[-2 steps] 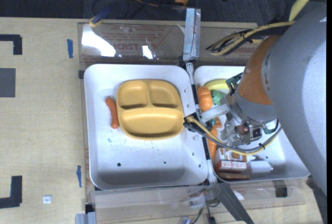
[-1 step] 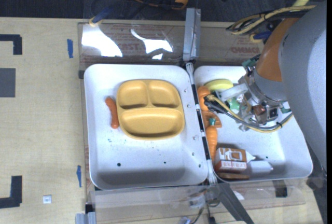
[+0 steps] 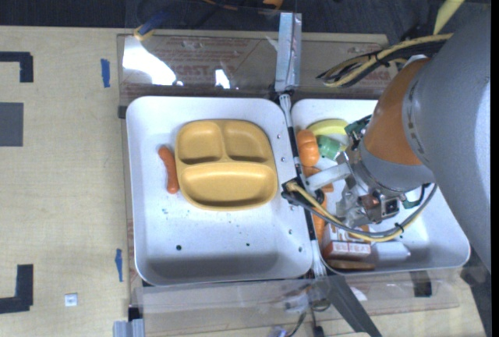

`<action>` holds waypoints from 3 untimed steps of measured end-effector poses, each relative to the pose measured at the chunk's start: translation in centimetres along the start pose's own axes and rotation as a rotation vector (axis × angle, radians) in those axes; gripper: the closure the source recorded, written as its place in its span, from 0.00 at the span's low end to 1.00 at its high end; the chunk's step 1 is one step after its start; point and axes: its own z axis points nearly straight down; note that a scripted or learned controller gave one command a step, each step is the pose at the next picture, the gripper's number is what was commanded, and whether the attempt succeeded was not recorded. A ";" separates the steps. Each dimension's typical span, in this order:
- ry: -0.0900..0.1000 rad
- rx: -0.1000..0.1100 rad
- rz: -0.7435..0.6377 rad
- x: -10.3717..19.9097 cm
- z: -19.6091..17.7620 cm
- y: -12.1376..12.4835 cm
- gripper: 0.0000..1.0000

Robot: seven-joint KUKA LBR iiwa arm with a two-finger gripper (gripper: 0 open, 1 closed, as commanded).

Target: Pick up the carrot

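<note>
- I find the carrot (image 3: 168,168) in the left bin (image 3: 148,250), against the yellow tray (image 3: 226,164).
- The gripper (image 3: 355,199) hangs over the right bin (image 3: 437,238); jaw state indeterminable.
- Approach step, I judge; next, cross left.

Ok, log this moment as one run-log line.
arm: over right bin | gripper: low among clutter | carrot: left bin, beside yellow tray | not picked

Carrot (image 3: 168,168) lies left of tray (image 3: 226,164) in left bin (image 3: 210,250).
</note>
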 end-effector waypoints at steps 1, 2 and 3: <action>0.002 -0.002 -0.077 9.6 -0.1 6.9 1.00; 0.000 0.000 -0.068 3.8 0.0 1.3 1.00; 0.000 0.000 -0.294 2.7 0.0 0.8 1.00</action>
